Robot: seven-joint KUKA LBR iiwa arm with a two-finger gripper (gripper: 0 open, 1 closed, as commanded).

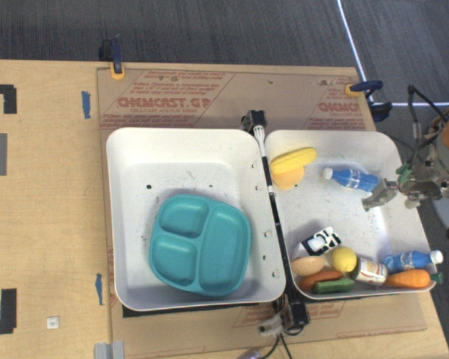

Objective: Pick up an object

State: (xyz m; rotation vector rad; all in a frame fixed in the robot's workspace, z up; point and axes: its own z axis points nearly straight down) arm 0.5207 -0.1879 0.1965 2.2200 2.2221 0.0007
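Nothing was picked up at this moment, as far as the view showed; the whole grasp looked left to do. Lowest in the frame, a cluster sat along the bottom edge of the right bin: an orange carrot at lower right, a small bottle with a blue label just above it, a brown-capped jar lying flat, a yellow lemon, a green pepper-like piece, a red-orange piece, a tan potato-like lump and a black-and-white toy. Left bin held a teal divided plate at frame centre-left. Further up, the gripper hung at the right bin's right side, over bare floor, nothing between its fingers; spread or closed could not be told, too blurred. Blue water bottle lay near it, to its upper left, apart from it. Yellow banana-shaped toy sat at the bin's upper left by the divider. Nearest candidate was probably the blue water bottle; approach, closing and lift all remained.
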